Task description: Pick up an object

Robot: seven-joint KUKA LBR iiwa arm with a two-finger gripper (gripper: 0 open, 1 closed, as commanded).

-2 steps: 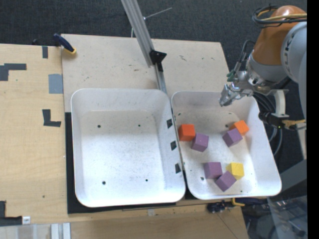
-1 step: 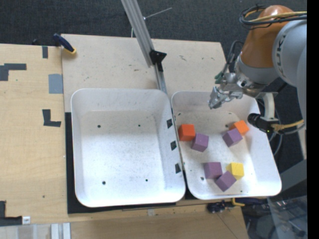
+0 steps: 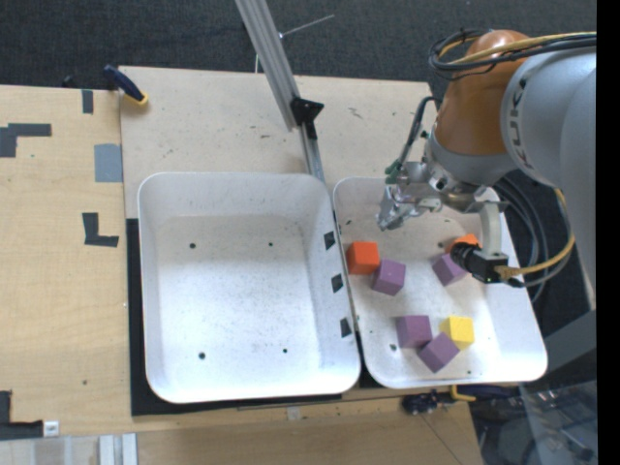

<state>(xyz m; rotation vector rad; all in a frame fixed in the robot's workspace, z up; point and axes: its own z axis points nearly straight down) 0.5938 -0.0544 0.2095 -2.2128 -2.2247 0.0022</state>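
The gripper point(image 3: 395, 213) hangs over the upper part of the right bin point(image 3: 504, 361), right of frame centre; whether its fingers are spread or pressed together cannot be told. Just below it lies an orange cube point(image 3: 364, 257), beside a purple cube point(image 3: 389, 277). Lower in the bin sit more purple cubes and a yellow cube point(image 3: 461, 330).
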